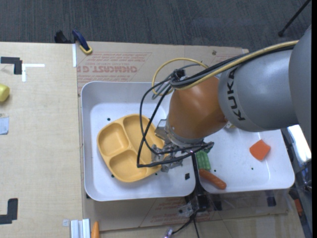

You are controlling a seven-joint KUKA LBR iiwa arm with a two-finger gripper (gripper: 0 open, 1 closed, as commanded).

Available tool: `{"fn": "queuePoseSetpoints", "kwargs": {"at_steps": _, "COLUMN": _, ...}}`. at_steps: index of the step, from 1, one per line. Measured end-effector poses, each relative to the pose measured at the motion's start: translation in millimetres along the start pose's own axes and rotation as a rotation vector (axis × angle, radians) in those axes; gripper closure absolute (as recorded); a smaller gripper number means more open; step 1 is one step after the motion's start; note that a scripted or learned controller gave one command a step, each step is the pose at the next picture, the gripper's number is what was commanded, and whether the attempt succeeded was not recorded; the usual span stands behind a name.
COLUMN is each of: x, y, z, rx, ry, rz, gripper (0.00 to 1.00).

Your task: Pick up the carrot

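The carrot, a short orange-red stick, lies in the right bin close to its front wall. A green piece sits right at its upper left end. My gripper hangs below the orange wrist band, over the divide between the two bins. It is up and to the left of the carrot and level with the right rim of a yellow divided plate. The wrist hides most of the gripper, and nothing shows between its parts.
The yellow plate lies in the left bin. An orange block rests in the right bin, further right. The arm's bulk covers the bins' shared wall. A yellow object sits on the bench at far left.
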State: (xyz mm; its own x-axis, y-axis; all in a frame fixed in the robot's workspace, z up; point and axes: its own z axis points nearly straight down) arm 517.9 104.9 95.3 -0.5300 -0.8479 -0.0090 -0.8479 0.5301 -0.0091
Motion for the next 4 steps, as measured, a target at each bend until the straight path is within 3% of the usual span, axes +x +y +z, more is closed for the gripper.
{"fn": "queuePoseSetpoints", "kwargs": {"at_steps": 1, "x": 8, "y": -24, "z": -96, "rx": -0.006, "ry": 0.006, "rz": 0.313, "gripper": 1.0}}
{"fn": "queuePoseSetpoints", "kwargs": {"at_steps": 2, "x": -12, "y": -4, "z": -232, "rx": -0.011, "ry": 0.003, "rz": -0.222, "gripper": 1.0}}
{"fn": "queuePoseSetpoints", "kwargs": {"at_steps": 3, "x": -40, "y": 39, "z": -69, "rx": -0.009, "ry": 0.025, "rz": -0.269, "gripper": 1.0}}
{"fn": "queuePoseSetpoints", "kwargs": {"at_steps": 4, "x": -92, "y": -34, "z": -124, "rx": -0.006, "ry": 0.007, "rz": -0.067, "gripper": 1.0}}
